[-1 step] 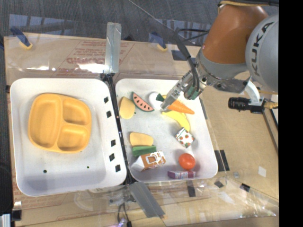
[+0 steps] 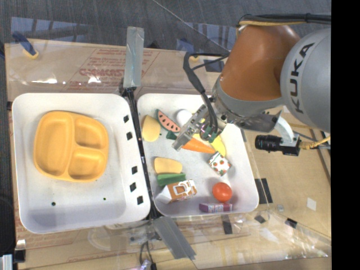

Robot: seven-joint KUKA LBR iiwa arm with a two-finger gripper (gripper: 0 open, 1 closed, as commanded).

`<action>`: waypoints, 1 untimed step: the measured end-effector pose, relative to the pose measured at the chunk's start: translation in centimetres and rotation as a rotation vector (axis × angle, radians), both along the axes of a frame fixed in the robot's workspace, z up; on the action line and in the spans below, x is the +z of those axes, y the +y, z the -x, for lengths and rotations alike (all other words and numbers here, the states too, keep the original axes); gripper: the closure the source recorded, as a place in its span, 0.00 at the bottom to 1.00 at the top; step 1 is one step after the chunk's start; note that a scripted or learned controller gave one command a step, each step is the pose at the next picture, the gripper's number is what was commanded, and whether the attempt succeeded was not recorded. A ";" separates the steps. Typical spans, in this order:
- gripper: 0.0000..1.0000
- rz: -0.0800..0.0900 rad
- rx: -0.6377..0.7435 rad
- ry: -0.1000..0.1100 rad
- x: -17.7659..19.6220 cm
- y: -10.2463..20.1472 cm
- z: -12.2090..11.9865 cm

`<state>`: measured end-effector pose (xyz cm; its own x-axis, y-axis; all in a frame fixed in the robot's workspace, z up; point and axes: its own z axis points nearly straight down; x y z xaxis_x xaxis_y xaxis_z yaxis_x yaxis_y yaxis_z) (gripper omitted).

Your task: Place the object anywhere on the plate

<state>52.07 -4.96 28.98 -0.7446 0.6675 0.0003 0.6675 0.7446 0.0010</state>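
A yellow divided plate (image 2: 70,145) lies in the left bin (image 2: 34,207). My gripper (image 2: 190,135) hangs low in the right bin (image 2: 247,173), near its upper middle. It is directly over the left end of an orange carrot (image 2: 199,146). A watermelon slice (image 2: 167,121) and a white ball (image 2: 183,116) lie just left of and behind the gripper. Nothing can be seen held in it. The wrist hides the bin's far right corner.
More toy food lies in the right bin: a pale yellow piece (image 2: 150,128), a yellow wedge (image 2: 167,165), a green piece (image 2: 170,178), an orange-and-white carton (image 2: 181,190), a small printed box (image 2: 219,163), a red tomato (image 2: 223,192), a purple packet (image 2: 215,207).
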 end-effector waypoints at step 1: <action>1.00 0.001 0.101 0.008 -10.1 4.2 1.8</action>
